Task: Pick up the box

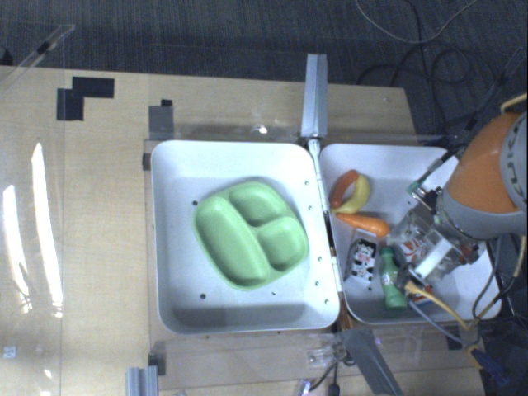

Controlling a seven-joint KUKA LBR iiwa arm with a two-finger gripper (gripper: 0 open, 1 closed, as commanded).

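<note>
- The bench [91, 246] is being seen from above, with two shallow white bins carried side by side on it
- The left bin [177, 299] is being occupied by a green divided tray [250, 235], lying well apart from the task's object
- The right bin [429, 153] is being entered from the right by the grey arm [487, 184], its orange band turned towards the camera
- The gripper [417, 254] is being held low over the right bin, near the bottle and the box; whether it is open or closed cannot be told, and nothing is being seen gripped
- A yellow and red curved toy [351, 190] and an orange carrot-like piece [361, 223] are being shown near the bin's left wall
- A green bottle [389, 283] is being shown just beside the box, on its right
- The box [360, 259], small, white with dark print, is lying just below the carrot piece; it is being judged light, stiff card, best taken across its two long sides, with crowding neighbours risking a blocked finger
</note>
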